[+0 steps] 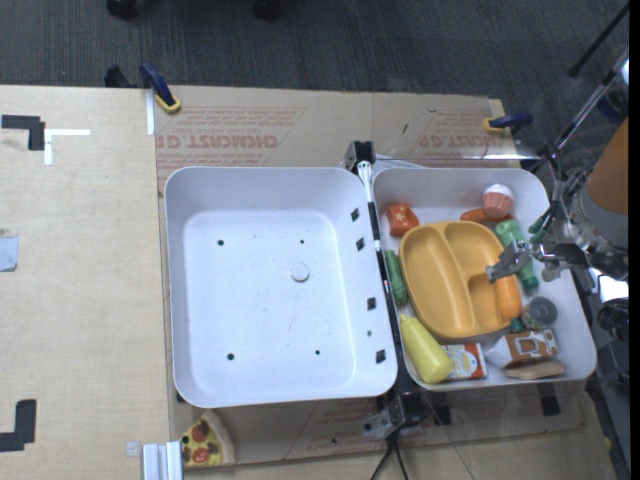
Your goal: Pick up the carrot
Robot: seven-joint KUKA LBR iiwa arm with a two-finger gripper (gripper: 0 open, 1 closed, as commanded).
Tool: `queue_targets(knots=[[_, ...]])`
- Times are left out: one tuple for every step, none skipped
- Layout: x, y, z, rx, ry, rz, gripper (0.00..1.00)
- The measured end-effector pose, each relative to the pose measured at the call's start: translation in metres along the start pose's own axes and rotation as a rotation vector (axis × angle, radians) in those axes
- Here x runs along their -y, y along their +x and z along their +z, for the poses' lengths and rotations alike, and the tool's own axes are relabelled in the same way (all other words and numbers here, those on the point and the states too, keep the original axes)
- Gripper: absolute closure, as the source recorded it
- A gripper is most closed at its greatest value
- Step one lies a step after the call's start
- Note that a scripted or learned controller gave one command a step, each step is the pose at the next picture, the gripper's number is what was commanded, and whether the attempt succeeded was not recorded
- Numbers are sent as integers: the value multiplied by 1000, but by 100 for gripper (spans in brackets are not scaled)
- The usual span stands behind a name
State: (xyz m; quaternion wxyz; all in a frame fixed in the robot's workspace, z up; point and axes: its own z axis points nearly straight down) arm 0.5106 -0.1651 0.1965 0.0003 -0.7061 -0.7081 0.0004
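Observation:
The carrot (508, 296) is a short orange piece lying in the right bin (575, 303), against the right edge of a yellow divided plate (455, 278). My gripper (513, 262) hangs right over the carrot's upper end, reaching in from the right. Its metal tip hides the top of the carrot. From this slant I cannot make out whether it touches the carrot.
Around the plate lie a red toy (402, 218), a pink cupcake (497, 200), green pieces (510, 233), a green pod (397, 278), a yellow bottle (425, 348), a small carton (530, 346) and a grey disc (541, 311). The left bin (190, 268) holds a small white disc (300, 274). A pizza toy (203, 443) lies on the bench.

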Motion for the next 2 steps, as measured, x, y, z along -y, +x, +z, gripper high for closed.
queue_targets(knots=[[-21, -40, 105, -9, 2, 245, 0], [-21, -41, 97, -6, 2, 248, 100]])
